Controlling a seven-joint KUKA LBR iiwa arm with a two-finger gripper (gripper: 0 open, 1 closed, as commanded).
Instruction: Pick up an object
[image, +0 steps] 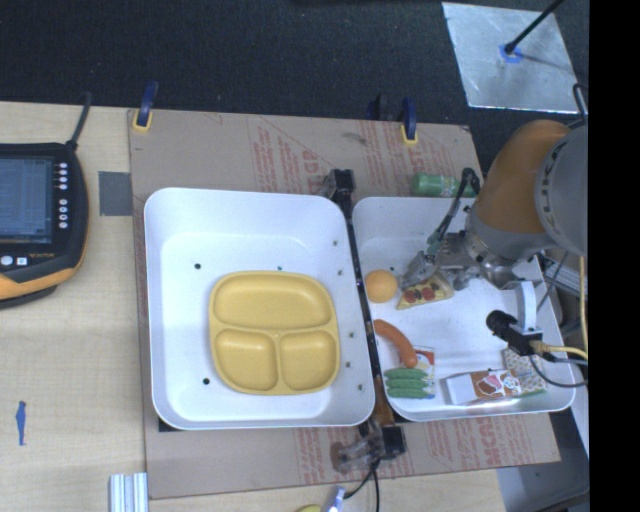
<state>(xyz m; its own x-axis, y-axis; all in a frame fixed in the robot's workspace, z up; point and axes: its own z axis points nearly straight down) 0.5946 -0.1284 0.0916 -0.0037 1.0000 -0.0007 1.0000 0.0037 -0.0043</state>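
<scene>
Several toys lay in the right bin (560, 400); the hand (432, 268), its grip impossible to judge, hovered over a light, flat pizza slice (424, 294), best pinched by its edges.

- Two white bins: left bin (170, 300), right bin (470, 320)
- One yellow divided tray (273, 331)
- One orange ball (380, 286)
- One pizza slice (424, 293)
- One sausage (396, 343)
- One green pea pod (406, 383)
- One flat printed packet (490, 385)
- One handheld controller (35, 220)
</scene>
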